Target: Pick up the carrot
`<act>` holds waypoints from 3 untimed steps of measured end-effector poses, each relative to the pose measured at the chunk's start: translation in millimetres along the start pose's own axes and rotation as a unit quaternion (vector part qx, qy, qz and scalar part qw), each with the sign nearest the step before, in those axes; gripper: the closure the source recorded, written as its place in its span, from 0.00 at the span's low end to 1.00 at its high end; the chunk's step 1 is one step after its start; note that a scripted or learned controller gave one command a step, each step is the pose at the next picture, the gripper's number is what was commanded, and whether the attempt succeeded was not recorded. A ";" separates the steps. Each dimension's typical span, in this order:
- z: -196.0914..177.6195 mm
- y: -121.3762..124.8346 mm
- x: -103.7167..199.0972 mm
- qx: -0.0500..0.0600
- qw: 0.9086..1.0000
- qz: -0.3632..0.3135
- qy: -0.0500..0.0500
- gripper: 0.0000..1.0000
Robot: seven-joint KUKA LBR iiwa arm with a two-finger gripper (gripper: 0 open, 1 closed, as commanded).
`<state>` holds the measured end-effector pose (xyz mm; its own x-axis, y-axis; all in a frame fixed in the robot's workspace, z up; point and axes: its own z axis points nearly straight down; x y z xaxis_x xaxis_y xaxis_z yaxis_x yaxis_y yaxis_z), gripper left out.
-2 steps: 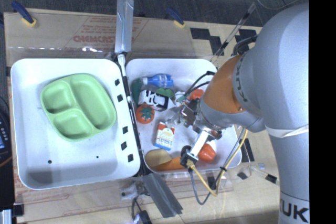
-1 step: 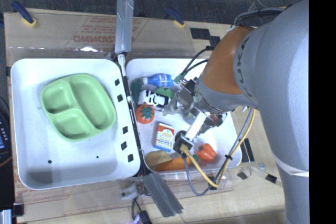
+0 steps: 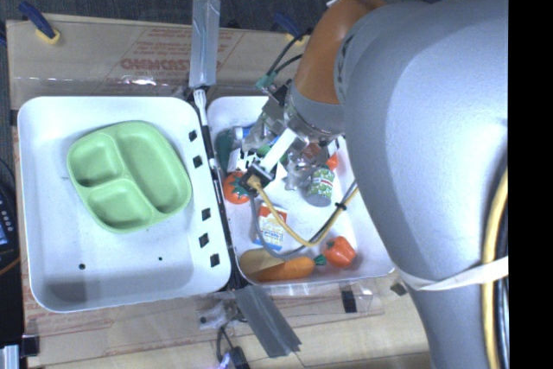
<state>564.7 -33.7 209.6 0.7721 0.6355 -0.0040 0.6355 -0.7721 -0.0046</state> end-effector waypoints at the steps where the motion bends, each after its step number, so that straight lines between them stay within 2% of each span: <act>1: 20.5 -42.9 -54.3 0.002 0.985 0.171 -0.001 0.00; 2: 20.2 -111.8 -23.6 0.001 0.980 0.197 -0.001 0.00; 3: 19.9 -61.3 -64.7 0.002 0.978 0.211 0.000 0.00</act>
<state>475.7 -27.5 190.2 0.9653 0.2610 -0.0065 0.2610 -0.9653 -0.0059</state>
